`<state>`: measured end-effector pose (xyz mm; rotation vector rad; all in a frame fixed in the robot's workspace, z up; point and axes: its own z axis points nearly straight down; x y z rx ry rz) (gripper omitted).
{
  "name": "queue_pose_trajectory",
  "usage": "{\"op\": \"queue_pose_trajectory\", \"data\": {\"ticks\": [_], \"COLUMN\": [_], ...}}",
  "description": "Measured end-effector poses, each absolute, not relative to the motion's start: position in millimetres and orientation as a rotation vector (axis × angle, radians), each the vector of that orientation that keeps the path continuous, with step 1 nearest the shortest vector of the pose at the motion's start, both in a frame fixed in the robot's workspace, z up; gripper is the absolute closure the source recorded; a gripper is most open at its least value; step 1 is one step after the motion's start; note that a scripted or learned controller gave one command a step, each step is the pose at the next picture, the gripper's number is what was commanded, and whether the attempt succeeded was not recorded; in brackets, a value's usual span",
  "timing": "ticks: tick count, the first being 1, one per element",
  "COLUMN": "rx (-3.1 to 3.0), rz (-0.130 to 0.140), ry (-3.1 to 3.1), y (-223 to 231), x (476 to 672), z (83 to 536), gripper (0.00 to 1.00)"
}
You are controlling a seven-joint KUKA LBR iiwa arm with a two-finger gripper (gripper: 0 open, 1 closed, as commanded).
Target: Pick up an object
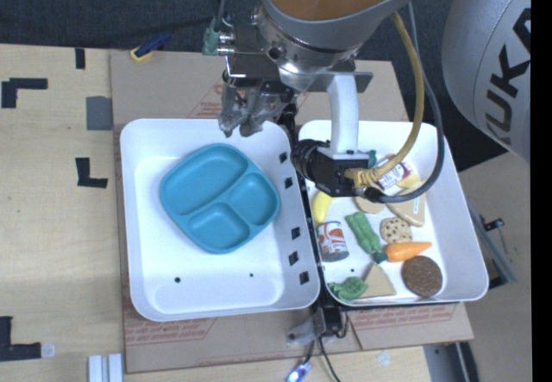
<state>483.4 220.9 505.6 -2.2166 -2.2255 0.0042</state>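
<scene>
Large dark letters, cut off at the frame's edge and reading "KU", stand on the grey arm housing (496, 44) at upper right, while the red-and-white label on the small can (332, 240) in the right bin is too blurred to read.

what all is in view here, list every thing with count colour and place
bins: 2, white, side by side on the bench
divided plate: 1, blue, in the left bin
can: 1, red and white, right bin near the divider
carrot: 1, orange, right bin
round cookie: 1, brown, right bin front corner
banana: 1, yellow, right bin, partly hidden
green toy food: 2 pieces, right bin
gripper: 1, dark grey, above the left bin's back edge
</scene>
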Motion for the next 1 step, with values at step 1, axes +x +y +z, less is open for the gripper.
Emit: {"op": "queue_pose_trajectory", "data": {"ticks": [1], "rx": [-2.227], "rz": [0.008], "ry": [-2.214], "y": [148.8], "x": [483.7], "z": [480.8], "gripper": [1.0]}}
